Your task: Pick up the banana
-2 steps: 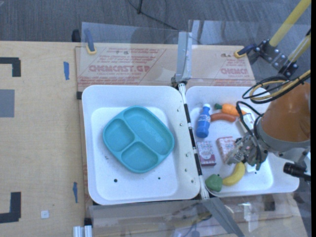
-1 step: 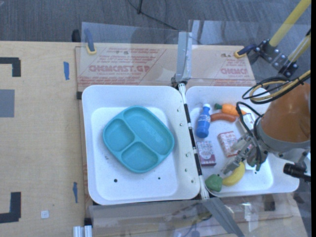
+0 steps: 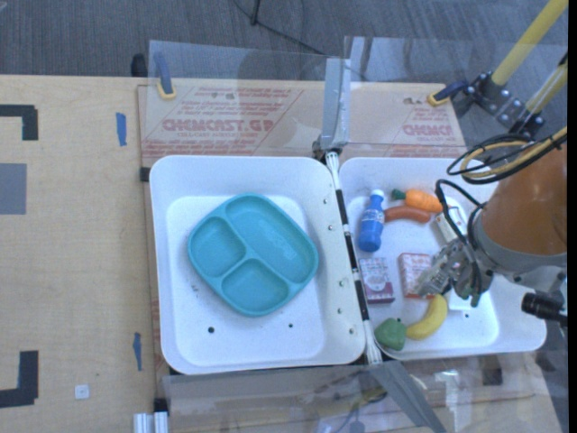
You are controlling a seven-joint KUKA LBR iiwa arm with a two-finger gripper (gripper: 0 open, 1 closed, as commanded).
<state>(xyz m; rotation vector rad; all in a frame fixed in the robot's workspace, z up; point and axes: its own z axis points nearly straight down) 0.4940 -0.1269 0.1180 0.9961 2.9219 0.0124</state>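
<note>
A teal divided plate (image 3: 253, 253) lies in the left bin (image 3: 171, 332). In the right bin (image 3: 523, 336) a blue bottle (image 3: 371, 224) sits beside an orange carrot (image 3: 420, 200), with two small red boxes (image 3: 377, 278) below. The banana (image 3: 430, 317) lies near the front wall, touching a green fruit (image 3: 391, 334) — just under the gripper (image 3: 456, 276), which hovers above its upper end; how it is set I cannot tell.

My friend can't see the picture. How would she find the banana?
Look in the right-hand white bin, down at its front edge, just below the gripper. The banana lies there, curved, its lower end beside a green thing. It is the only yellow item in that bin.
</note>
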